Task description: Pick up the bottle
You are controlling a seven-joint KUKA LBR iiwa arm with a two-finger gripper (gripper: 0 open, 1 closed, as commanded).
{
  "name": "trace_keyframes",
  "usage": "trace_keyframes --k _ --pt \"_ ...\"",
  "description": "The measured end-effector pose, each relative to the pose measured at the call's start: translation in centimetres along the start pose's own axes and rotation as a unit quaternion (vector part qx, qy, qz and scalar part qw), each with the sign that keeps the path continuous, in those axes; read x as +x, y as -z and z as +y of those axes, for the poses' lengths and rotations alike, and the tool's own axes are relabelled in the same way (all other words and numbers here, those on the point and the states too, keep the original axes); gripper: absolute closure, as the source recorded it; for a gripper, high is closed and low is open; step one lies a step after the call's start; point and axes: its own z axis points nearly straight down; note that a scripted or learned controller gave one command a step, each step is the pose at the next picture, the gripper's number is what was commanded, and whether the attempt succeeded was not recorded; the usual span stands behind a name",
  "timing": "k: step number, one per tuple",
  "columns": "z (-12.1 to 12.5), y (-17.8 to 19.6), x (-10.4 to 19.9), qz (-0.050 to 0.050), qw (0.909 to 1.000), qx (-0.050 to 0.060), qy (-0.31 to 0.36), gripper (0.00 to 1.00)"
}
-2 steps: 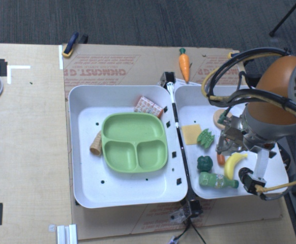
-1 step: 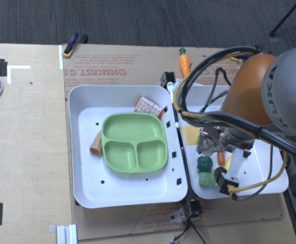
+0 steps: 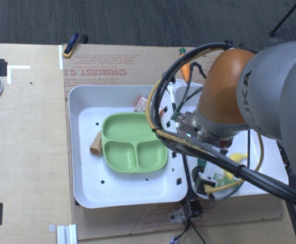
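My arm (image 3: 229,95), grey with its orange band, hangs low over the right bin (image 3: 270,161) and covers most of it. The wrist (image 3: 211,131) points down into that bin and hides the gripper beneath it. Under the arm's lower edge, a greenish, partly clear object (image 3: 216,177) peeks out beside a yellow item (image 3: 237,159). I cannot tell whether either one is the bottle. An orange object (image 3: 186,71) shows at the bin's far edge, behind the cables.
The left bin (image 3: 82,151) holds a green divided plate (image 3: 134,142), a cork-like brown piece (image 3: 96,144) to its left and a small printed packet (image 3: 141,103) at its far side. Black cables (image 3: 160,93) loop from the arm over the wall between the bins.
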Motion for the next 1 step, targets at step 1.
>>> trace_keyframes --k 1 --pt "-0.83 7.17 2.03 0.0 0.989 0.0 -0.148 1.0"
